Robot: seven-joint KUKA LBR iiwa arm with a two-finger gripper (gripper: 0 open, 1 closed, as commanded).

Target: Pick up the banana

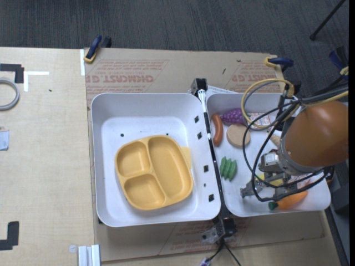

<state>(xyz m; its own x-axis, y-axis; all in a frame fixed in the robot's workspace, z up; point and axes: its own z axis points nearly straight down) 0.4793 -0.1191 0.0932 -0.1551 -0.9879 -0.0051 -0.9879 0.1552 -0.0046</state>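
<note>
The arm (pixel 316 134) hangs low over the right bin (pixel 244 206), covering much of it, probably hunting the banana, which cannot be made out. Whether the pincer is apart or together cannot be told.

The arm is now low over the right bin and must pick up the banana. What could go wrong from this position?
1. I can make out no banana. The arm and its cables cover much of the right bin, so it may be hidden and the hand could close on nothing.
2. The hand hangs close to the carrot and the green vegetable, and might take one by mistake.
3. The loose cables loop over the bin and might snag.
</note>
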